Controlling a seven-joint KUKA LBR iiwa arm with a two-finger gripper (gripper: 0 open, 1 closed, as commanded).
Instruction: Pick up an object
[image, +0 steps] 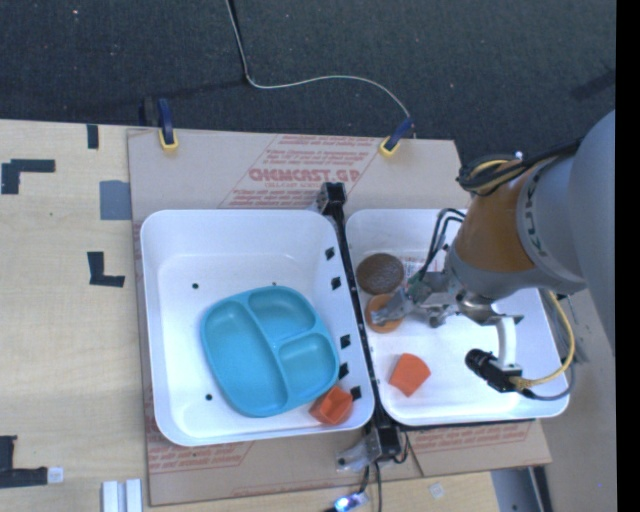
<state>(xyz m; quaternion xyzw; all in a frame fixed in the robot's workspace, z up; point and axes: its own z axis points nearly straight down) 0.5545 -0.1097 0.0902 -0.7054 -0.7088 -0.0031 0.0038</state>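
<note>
We are hovering our two-finger gripper (400, 303) over the small brown round object (381, 314) in the right white bin (540, 395), directly beneath; whether it is gripping, we cannot tell.

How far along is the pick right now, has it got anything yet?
Done: the gripper is down in the right bin, at the brown round object and the small orange-brown piece. In hand: nothing visibly held; I can't tell whether the fingers are closed. Left: a grasp and lift. The orange block, and the blue tray and orange piece in the left bin, lie untouched.
</note>
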